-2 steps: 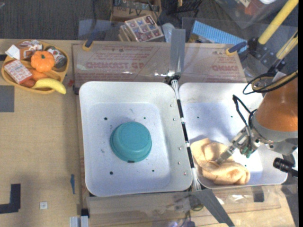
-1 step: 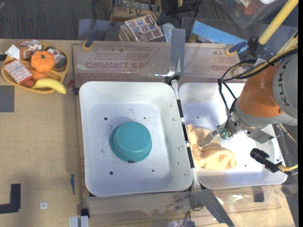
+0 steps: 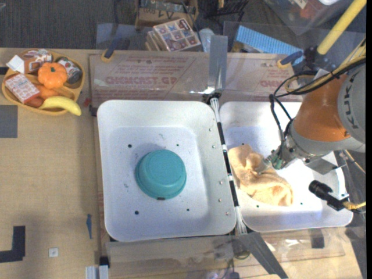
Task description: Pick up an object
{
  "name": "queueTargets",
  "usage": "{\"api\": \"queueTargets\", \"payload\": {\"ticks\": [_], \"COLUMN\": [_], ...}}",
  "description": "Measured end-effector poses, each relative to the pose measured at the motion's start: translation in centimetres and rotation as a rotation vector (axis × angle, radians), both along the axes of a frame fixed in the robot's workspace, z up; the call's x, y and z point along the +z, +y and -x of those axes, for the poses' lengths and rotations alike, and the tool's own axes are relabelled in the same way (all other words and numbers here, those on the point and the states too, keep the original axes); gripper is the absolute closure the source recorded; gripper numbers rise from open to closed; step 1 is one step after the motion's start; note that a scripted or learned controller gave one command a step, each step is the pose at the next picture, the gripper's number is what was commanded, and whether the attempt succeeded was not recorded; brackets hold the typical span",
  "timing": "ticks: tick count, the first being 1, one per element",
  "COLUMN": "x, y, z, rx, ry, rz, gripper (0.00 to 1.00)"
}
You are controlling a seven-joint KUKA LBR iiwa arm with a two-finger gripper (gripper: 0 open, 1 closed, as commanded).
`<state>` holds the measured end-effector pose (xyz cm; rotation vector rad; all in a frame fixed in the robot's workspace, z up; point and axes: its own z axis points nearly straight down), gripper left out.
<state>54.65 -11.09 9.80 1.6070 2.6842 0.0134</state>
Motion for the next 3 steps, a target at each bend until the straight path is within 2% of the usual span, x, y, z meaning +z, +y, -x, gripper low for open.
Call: {"api": "queueTargets", "payload": {"ticks": [1,2,3], "x": [0.0,-0.9,-0.9], "y": [0.0,0.2,-1.7], "z": [0.0,-2.4,4.1], "rx": [0.000,-0.224,-0.157], "ry": [0.000,0.005,0.005], "rz": [0.000,0.000,-0.001], "gripper": [0.00,0.00,0.00]}}
